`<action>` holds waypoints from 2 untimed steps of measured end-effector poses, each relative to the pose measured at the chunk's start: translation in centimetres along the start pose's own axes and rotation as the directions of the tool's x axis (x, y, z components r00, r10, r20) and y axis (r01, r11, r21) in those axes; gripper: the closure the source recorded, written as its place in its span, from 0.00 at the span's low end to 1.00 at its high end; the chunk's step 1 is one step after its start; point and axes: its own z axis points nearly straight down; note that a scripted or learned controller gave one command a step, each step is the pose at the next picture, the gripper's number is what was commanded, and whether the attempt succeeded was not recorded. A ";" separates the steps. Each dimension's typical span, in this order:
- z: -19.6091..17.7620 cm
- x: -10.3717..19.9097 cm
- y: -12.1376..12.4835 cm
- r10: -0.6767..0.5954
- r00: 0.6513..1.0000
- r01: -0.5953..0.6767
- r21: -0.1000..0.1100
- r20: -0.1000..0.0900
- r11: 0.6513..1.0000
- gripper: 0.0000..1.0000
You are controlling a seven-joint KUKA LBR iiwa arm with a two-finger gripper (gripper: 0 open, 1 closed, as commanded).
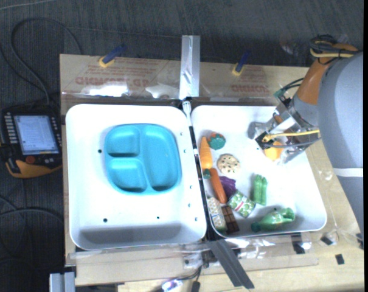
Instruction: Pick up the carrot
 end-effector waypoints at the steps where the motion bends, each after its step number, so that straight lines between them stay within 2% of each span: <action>1: 1.7 1.8 1.3 -0.203 0.979 0.203 -0.025 0.010 0.979 0.00; 2: -0.8 -5.5 -1.5 -0.120 0.993 0.120 -0.014 0.020 0.993 0.00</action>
